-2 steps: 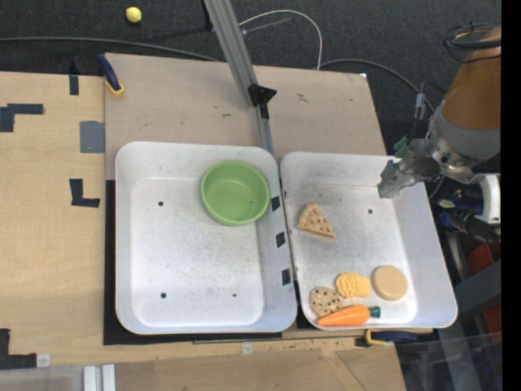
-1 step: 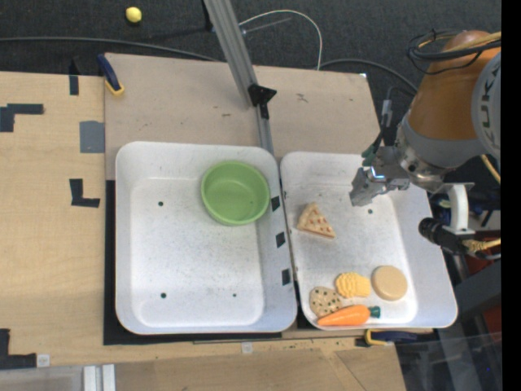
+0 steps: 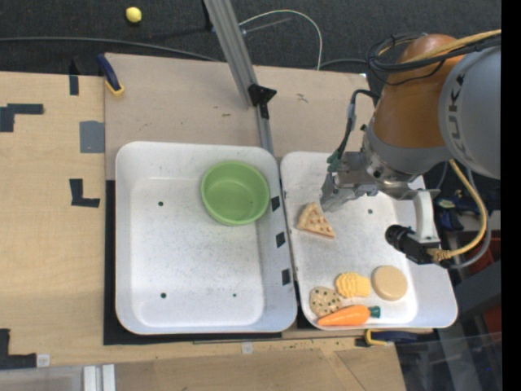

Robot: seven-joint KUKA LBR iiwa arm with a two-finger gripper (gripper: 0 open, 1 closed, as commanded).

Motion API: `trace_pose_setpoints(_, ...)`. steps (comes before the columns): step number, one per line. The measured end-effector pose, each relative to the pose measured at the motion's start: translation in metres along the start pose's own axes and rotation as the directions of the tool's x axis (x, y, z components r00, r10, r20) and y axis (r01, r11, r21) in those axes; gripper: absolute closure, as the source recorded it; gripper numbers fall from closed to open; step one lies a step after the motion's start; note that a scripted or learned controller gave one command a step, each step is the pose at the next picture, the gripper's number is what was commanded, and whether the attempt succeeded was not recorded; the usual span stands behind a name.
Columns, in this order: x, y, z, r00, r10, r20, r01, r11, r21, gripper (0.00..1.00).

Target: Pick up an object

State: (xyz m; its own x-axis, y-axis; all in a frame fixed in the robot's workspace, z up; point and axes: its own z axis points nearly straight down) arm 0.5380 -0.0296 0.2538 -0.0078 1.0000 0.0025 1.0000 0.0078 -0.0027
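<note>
The pizza slice [image 3: 315, 221], a tan wedge, lies flat in the right bin [image 3: 358, 251] near its left wall, about midway along that wall. The gripper [image 3: 332, 192] hangs just above and beside the slice's upper tip; whether it touches the slice I cannot tell, and whether it is released or clenched I cannot tell either. Nothing is seen grasped. Along the right bin's near edge sit 4 more things close together: a chip cookie [image 3: 325, 300] at the near-left corner, a yellow ridged piece [image 3: 352, 284] beside it, a round tan biscuit [image 3: 390, 283] further right, and an orange carrot [image 3: 346, 316] lying against the near wall. In the left bin [image 3: 163, 243], 1 green bowl [image 3: 235, 192] stands upright near the far-right corner.
</note>
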Motion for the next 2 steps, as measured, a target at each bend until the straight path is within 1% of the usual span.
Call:
trace_pose_setpoints(1,0.046,-0.014,0.018,1.0,0.002,0.001,-0.002,1.0,0.002,1.0)
trace_pose_setpoints(2,0.109,-0.032,0.022,1.0,-0.001,0.001,0.001,1.0,0.002,1.0)
